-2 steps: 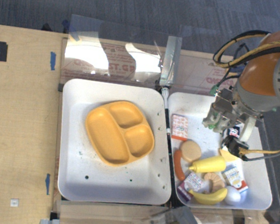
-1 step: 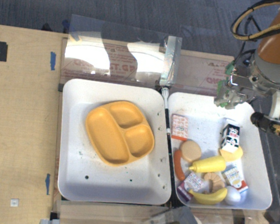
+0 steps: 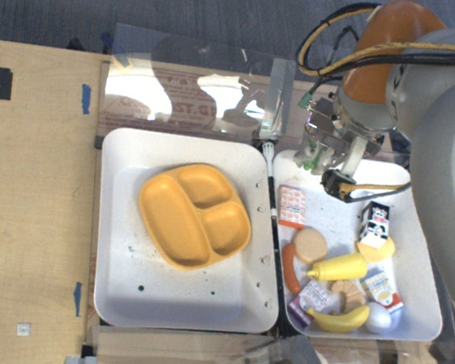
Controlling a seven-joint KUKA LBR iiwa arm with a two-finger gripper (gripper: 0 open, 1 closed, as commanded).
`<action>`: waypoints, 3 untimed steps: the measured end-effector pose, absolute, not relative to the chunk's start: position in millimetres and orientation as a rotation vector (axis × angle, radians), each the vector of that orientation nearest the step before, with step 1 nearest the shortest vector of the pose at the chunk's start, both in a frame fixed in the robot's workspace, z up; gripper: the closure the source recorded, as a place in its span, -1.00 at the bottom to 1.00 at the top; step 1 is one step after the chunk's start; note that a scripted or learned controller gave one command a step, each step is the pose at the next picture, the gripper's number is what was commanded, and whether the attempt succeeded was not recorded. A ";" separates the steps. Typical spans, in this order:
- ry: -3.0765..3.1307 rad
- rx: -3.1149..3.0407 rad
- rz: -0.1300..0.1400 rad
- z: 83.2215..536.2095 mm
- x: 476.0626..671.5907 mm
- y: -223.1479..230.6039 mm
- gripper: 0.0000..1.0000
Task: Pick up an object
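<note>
Gripper [image 3: 321, 162] hangs at the upper edge of the right bin [image 3: 422, 264], high in the right half of the frame, with the grey arm and its orange band [image 3: 385, 48] stacked above it. Two pale fingers point down toward the bin's top left corner, and there looks to be a gap between them with nothing in it, so I'd call the jaws released and empty, though glare and cables make that hard to swear to.

Now the pile. Everything worth grabbing sits below the gripper in the frame, toward the bottom of that right bin: a red-and-white packet [image 3: 292, 206] closest, just under the fingers along the bin's left wall; then a tan round piece [image 3: 311, 245]; a yellow squeeze bottle [image 3: 338, 268] lying on its side; a small cow-print carton [image 3: 376, 222] off to the right; a banana [image 3: 340, 319] at the very bottom edge.

The left bin [image 3: 116, 230] carries a yellow divided tray [image 3: 196, 214], well apart from the action.

Here's the call: the packet is the nearest target, straight down-frame from the jaws, lying flat with its long axis running top to bottom. Flat against the floor and near the wall, that looks a tricky pinch. The bottle, long axis left to right, may offer a better bite across its width.
</note>
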State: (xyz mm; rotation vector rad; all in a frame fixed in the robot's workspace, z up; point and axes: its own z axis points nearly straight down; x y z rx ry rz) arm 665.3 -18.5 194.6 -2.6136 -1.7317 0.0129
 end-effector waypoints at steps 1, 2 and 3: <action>-1.626 -2.690 0.003 286.7 666.8 -127.0 1.00; -1.510 -2.746 0.018 224.9 665.2 -113.8 1.00; -0.777 -3.042 0.009 252.9 666.8 -100.9 1.00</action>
